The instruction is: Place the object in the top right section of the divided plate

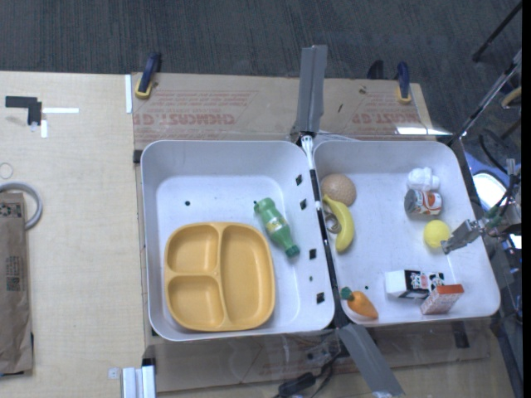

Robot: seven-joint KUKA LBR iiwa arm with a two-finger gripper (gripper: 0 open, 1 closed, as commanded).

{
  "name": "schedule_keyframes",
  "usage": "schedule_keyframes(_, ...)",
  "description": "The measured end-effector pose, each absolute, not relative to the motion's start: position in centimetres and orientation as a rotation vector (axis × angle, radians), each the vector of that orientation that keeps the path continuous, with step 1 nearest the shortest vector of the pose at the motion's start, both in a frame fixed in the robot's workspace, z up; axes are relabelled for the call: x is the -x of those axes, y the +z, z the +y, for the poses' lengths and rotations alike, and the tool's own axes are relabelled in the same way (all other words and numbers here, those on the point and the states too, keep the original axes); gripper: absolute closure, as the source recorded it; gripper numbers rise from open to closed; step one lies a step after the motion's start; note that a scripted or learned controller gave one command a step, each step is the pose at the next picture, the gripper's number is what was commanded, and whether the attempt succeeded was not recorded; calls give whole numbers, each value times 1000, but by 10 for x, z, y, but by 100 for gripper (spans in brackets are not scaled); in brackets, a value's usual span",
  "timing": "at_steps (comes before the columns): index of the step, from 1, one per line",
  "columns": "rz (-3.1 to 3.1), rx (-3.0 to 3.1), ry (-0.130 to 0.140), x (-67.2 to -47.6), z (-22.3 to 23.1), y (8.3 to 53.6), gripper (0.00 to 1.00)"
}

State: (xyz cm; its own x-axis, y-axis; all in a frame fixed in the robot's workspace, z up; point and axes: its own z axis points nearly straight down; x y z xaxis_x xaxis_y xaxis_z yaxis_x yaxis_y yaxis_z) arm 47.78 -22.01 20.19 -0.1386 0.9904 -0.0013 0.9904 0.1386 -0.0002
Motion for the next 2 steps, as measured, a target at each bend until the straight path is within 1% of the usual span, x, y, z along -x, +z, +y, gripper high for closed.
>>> schedule_keyframes(1, 2369, -2060, -3, -478, -221, 210, 100)
schedule_keyframes(2, 2207, -2238, -3, -477, -139, 91, 100)
